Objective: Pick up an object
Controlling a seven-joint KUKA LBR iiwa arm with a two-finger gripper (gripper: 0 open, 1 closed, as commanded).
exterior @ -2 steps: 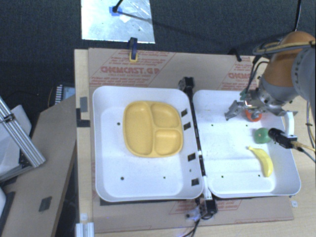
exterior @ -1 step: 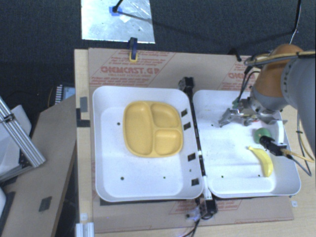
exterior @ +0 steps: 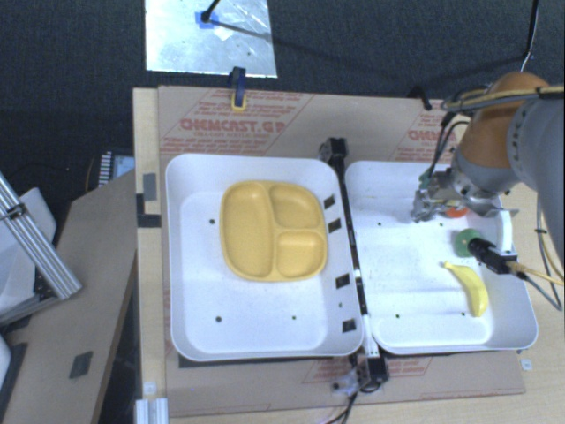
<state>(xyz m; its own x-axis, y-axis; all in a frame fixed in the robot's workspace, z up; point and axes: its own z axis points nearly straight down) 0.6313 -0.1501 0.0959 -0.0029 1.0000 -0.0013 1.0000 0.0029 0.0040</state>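
Observation:
A yellow banana (exterior: 469,287) lies in the right bin (exterior: 397,325), near its right side. Just above the banana sits a small green object (exterior: 465,238), and a bit of an orange object (exterior: 455,210) shows under the wrist. The arm reaches in from the right, and its gripper (exterior: 427,205) hangs low over the upper right part of the right bin, left of the orange and green objects. A yellow divided plate (exterior: 271,230) rests in the left bin (exterior: 203,325).
A black clamp strip (exterior: 347,246) runs between the two bins. Cables (exterior: 530,276) trail from the wrist across the right bin's right edge. The bins sit on a cardboard sheet (exterior: 265,117). A metal plate (exterior: 210,23) lies on the dark floor behind.

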